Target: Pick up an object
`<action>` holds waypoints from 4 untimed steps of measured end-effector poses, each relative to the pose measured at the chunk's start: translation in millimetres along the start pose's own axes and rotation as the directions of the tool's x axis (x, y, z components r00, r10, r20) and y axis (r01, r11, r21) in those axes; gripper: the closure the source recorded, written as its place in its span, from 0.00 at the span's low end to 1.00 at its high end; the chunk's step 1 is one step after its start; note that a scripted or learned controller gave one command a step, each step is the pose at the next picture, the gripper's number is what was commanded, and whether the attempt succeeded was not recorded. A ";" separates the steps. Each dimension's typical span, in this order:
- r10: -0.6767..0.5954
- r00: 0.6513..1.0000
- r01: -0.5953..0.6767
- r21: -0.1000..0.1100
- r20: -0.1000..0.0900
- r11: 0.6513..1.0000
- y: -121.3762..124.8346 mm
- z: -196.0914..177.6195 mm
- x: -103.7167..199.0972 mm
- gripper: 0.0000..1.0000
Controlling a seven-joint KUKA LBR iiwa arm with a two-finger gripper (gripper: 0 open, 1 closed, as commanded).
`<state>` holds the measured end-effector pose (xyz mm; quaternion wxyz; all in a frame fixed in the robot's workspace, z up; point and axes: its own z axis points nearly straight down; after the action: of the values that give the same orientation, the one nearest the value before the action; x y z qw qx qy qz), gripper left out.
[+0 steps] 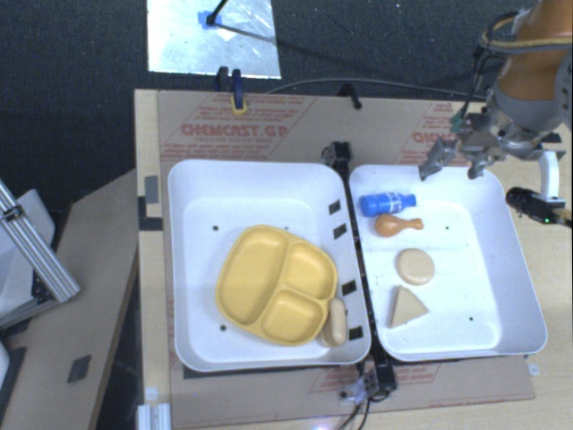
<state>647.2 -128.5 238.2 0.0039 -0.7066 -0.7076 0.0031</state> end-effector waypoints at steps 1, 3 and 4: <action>-0.002 1.000 0.002 -0.012 0.002 1.000 2.2 -7.5 0.2 0.00; -0.002 1.000 0.002 -0.008 0.001 1.000 3.7 106.7 11.6 0.00; -0.005 1.000 0.005 0.001 0.002 1.000 2.7 155.5 10.9 0.00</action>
<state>648.3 -117.5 82.7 0.0034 -0.7050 -0.7092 0.0040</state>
